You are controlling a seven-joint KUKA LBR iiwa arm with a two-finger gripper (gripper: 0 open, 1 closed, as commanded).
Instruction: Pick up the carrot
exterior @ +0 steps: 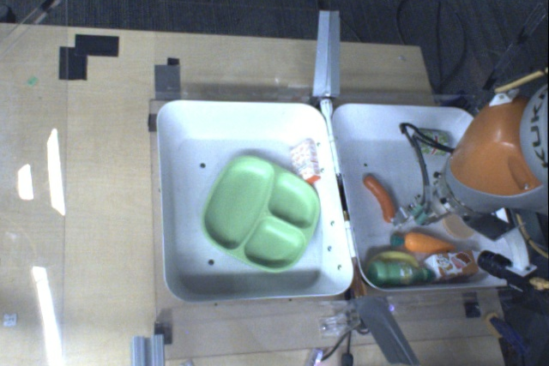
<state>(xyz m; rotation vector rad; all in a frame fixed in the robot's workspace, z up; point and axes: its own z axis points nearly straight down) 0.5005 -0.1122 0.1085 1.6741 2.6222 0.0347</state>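
Carrot point(431, 243) lies in the right bin point(377, 133), toward that bin's near right part, its orange body running roughly left to right with the narrower end pointing right. Just on its near side sit a green bottle-shaped item point(396, 273) and a brown-and-red packet point(453, 266), both against the bin's near wall. A little to the carrot's left and farther back lies a small orange-red sausage-shaped piece point(380, 196), tilted on a diagonal.

The gripper point(422, 213) hangs low in the right bin, just above and to the left of the carrot's thick end, under the arm's orange band point(491, 157). Thin dark cables loop from the wrist toward the far side of the bin. How far apart its tips stand cannot be told: that part is small, dark and cluttered. Nothing shows plainly between them, and whether they touch the carrot cannot be judged; they are at least very close to it.

In the left bin point(184, 184) rests a green three-section tray point(262, 211), with a small clear wrapper with red print point(304, 159) at its far right edge, near the wall between the bins.
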